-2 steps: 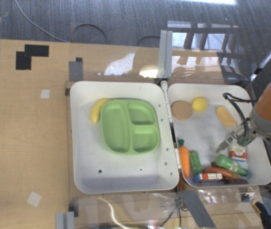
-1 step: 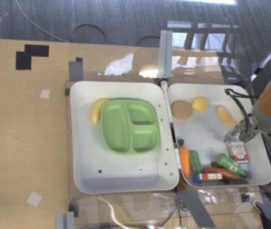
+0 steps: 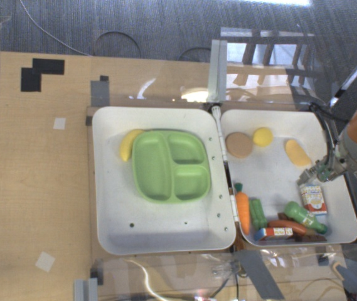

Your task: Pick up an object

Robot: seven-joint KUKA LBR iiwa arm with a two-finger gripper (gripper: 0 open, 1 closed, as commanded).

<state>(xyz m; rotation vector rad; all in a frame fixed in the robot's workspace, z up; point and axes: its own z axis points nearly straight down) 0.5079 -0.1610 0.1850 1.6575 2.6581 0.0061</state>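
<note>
We take the small carton (image 3: 313, 198) as the likeliest target: it lies near the right wall of the right bin (image 3: 272, 121), just under the gripper (image 3: 324, 172). We judge it light, stiff-sided and a little slick, best pinched across its narrow flat faces. Whether the fingers are spread or closed, we cannot tell.

Around it in that bin we count one green bottle (image 3: 305, 217), one carrot (image 3: 244, 212), one flat box (image 3: 274, 232), one brown disc (image 3: 239, 145), one yellow ball (image 3: 263, 137) and one yellow oblong (image 3: 298, 153); a few more pieces crowd the front edge, too tangled to count. The left bin (image 3: 159, 234) bears one green tray (image 3: 169, 166) and one banana (image 3: 128, 145) touching its edge.
</note>
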